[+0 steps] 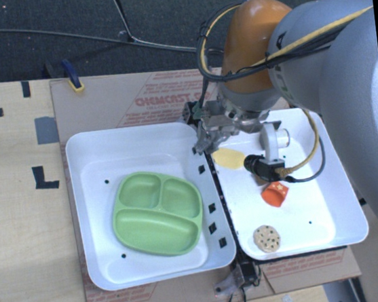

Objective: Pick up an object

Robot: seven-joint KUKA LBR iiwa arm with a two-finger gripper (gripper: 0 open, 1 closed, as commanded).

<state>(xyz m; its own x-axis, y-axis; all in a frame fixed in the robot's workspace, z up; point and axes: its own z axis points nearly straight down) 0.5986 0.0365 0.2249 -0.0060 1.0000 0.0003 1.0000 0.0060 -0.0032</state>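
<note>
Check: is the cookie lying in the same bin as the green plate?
No, the cookie lies in the right bin; the green plate is in the left bin.

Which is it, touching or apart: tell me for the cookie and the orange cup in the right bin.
Apart. The camera view shows bare white bin floor between the orange cup and the cookie, which lies nearer the front rim.

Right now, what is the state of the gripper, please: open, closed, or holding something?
Gripper: cannot be told; it sits at the divider between the two bins, near the yellow piece.
</note>
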